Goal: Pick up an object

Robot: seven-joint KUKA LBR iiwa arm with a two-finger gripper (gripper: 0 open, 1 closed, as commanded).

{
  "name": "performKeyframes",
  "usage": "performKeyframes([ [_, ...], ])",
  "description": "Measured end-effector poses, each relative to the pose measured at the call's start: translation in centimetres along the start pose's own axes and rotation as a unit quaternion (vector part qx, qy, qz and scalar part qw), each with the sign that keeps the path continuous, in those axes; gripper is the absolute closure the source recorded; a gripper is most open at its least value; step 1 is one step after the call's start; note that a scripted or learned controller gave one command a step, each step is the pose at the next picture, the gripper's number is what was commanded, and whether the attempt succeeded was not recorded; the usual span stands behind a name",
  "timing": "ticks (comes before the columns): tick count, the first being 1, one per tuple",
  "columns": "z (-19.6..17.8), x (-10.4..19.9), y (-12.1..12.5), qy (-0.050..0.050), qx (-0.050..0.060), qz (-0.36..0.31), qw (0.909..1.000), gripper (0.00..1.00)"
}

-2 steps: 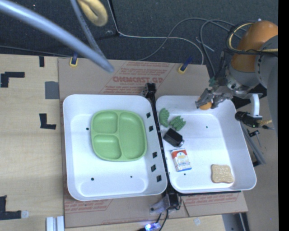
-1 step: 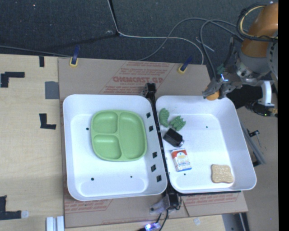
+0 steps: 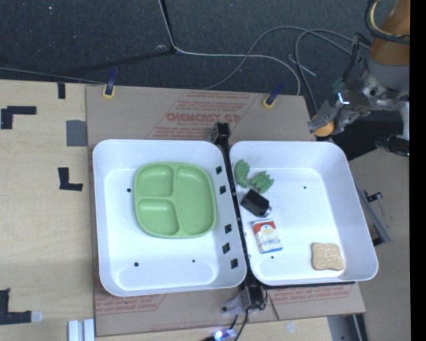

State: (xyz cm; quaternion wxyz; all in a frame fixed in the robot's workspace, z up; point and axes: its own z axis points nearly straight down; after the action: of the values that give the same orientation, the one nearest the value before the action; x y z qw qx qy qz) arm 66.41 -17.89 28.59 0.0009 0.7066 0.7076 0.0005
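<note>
My gripper hangs at the upper right, above the bench just beyond the far right corner of the right bin. A small orange object sits between its fingertips, lifted clear of the bin. In the right bin lie a green leafy toy and a small black block by the left wall. A red, white and blue carton lies nearer the front, and a tan bread slice rests at the front right.
The left bin holds a green divided plate. A black clamp strip runs between the two bins. Cables trail over the dark surface behind the bench. The arm's orange band is at the top right.
</note>
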Motion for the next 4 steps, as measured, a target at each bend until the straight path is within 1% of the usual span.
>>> performKeyframes([
  [1, 1.8, 4.1, -2.2, 0.0, 0.002, 0.0, 1.0, 1.0],
  [2, 3.7, 9.0, -4.1, 0.0, 0.003, 0.0, 1.0, 1.0],
  [3, 4.6, 13.0, -5.2, 0.0, 0.002, 0.0, 1.0, 1.0],
  [4, 4.6, 16.9, -7.0, 0.0, 0.003, 0.0, 1.0, 1.0],
])
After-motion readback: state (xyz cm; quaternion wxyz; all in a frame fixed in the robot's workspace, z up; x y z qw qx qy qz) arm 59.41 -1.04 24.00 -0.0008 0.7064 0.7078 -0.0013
